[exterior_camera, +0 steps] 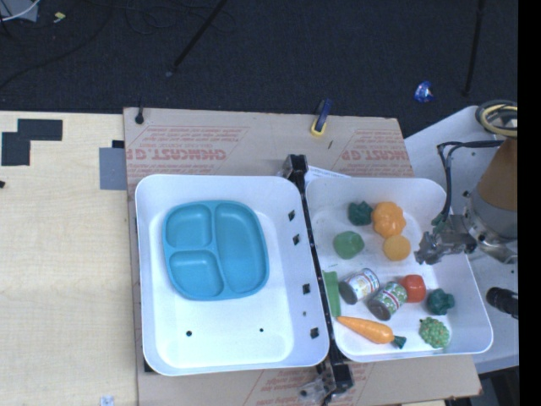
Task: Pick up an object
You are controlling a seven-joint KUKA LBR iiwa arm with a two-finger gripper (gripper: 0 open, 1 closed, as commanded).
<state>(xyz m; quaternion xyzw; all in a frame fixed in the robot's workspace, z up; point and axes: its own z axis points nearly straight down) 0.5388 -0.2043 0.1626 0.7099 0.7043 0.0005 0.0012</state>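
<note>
A: What lies nearest in the right bin (473, 332)?

B: A carrot (365, 328) and broccoli (434, 332) along the front edge, then two small cans (374, 293) beside a red tomato (413, 287).

A: Further back?

B: A green round piece (347, 244), a yellow ball (396, 247) and an orange pepper (388, 217).

A: And the gripper (437, 245)?

B: At the bin's right side, near the yellow ball. I cannot tell how far open it is, and nothing shows in it.

A: The left bin (169, 337)?

B: It holds a blue divided plate (215, 249).
</note>
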